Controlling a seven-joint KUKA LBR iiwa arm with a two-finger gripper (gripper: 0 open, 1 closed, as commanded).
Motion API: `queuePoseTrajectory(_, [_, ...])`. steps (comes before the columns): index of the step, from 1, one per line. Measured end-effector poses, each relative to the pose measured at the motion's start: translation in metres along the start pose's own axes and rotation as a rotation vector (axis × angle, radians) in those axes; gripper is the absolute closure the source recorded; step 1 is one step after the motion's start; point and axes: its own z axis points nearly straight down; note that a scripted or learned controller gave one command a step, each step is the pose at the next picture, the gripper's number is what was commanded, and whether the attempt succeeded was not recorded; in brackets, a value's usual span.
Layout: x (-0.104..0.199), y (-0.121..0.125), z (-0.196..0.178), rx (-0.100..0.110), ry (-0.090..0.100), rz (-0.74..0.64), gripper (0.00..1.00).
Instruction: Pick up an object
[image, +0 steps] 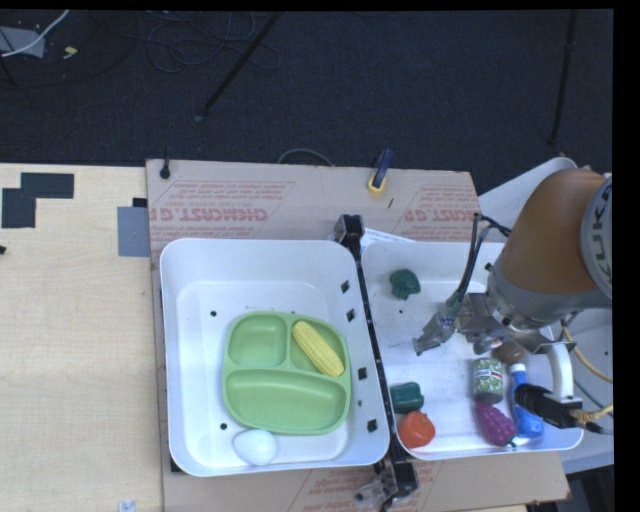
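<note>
Hand (437, 335) above right bin (440, 262), corn (317, 347) on green tray (283, 398)

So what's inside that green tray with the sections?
A yellow corn cob lies in the upper right compartment of the green divided plastic tray. The other two compartments show bare green plastic. Whatever sits beneath the corn is covered.

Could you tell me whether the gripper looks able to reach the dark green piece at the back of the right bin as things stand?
Probably yes. The green piece lies alone on bare bin floor, with the gripper just in front of it and nothing between them.
</note>
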Motion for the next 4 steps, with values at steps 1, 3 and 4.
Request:
queuePoseTrajectory(1, [0.0, 0.003, -0.006, -0.013, -0.002, -0.002, 0.0])
queuePoseTrajectory(3, [0.005, 0.0, 0.092, -0.007, 0.0, -0.001, 0.0])
queuePoseTrajectory(4, [0.003, 0.0, 0.079, -0.008, 0.0, 0.006, 1.0])
